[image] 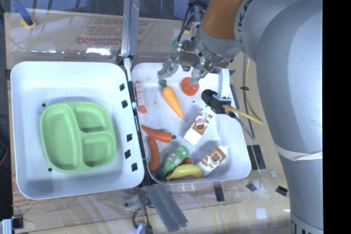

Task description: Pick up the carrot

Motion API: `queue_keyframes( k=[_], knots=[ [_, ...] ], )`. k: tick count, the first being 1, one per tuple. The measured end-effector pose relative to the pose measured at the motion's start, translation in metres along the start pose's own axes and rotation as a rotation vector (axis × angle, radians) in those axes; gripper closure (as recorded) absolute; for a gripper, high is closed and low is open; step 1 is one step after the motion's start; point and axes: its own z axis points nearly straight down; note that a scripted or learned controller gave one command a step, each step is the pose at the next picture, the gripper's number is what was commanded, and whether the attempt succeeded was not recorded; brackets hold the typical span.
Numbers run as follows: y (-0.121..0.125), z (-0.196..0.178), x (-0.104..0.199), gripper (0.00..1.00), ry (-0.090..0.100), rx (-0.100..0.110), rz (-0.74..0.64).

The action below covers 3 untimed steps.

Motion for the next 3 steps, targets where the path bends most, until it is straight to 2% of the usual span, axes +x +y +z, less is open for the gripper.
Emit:
queue_keyframes(
  k=[1,2,3],
  knots=[
    [0.016,0.136,-0.024,0.0,0.0,0.001,0.055],
    [0.015,0.126,-0.023,1.0,0.0,0.004,0.049],
    [-0.019,0.043,-0.033,1.0,0.0,0.0,0.026]
  ],
)
